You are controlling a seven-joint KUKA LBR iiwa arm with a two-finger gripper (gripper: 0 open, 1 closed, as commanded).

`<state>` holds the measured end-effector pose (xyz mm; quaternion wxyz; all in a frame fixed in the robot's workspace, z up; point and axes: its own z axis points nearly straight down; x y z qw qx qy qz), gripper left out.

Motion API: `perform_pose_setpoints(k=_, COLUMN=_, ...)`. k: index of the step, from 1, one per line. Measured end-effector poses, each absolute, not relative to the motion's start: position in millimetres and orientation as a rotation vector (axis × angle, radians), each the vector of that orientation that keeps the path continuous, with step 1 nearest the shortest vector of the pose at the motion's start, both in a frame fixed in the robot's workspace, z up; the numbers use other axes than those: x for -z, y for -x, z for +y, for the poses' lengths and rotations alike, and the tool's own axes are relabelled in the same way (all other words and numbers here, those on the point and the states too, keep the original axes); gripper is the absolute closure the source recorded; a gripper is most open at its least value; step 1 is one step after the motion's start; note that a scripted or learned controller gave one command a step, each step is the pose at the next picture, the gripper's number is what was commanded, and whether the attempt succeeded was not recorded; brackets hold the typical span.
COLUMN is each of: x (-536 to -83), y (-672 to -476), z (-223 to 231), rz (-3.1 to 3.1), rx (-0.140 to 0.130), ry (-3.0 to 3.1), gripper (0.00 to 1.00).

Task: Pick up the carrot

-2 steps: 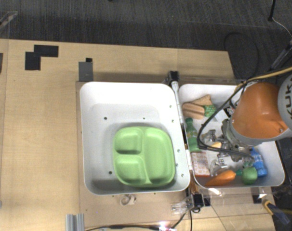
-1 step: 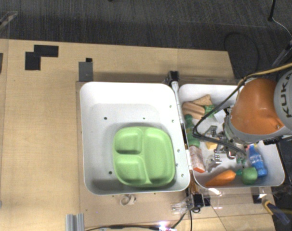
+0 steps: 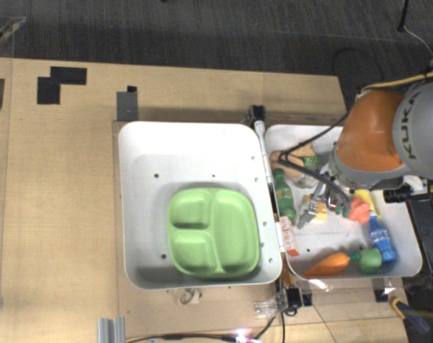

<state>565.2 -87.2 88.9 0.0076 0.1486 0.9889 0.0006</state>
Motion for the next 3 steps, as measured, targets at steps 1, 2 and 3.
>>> perform_pose_setpoints(k=1, x=-103, y=-569.2, z=-86, rz=3.081, rx=-0.003, ry=-0.452, gripper=1.0)
perform_pose_setpoints(k=2, x=-91, y=-525.7, z=-82, rz=2.945, rx=-0.01, ry=-1.027, gripper=1.0)
perform_pose_setpoints(k=3, x=-188, y=-495.7, z=-23, rz=2.919, rx=-0.012, ry=-1.122, gripper=1.0)
